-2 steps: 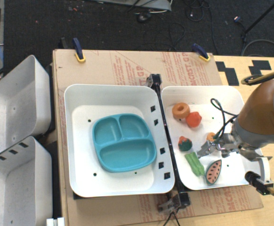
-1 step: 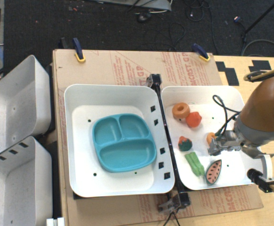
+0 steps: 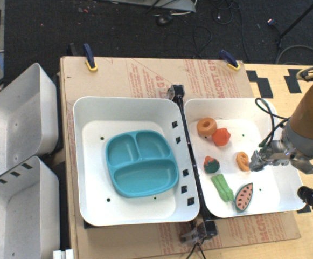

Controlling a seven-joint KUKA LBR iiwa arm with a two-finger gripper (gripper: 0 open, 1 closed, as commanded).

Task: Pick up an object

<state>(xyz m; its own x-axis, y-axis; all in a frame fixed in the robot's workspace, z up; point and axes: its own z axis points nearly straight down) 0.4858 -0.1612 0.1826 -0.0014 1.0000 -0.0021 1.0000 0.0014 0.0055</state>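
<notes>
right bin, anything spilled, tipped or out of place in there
Nothing stands out. The toy foods lie loose but apart inside the right bin: donut, red piece, green pod, watermelon slice. The tool sits beside a small orange ring.

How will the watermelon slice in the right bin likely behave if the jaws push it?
The watermelon slice lies flat and looks thin, so it would probably slide, not roll. It seems a light toy. The green piece lies close beside it, so a push that way might move both.

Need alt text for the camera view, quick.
The pincer sits beside a small pretzel in the right bin, among a donut, red fruit, pickle and watermelon slice. The left bin holds a blue tray.
</notes>
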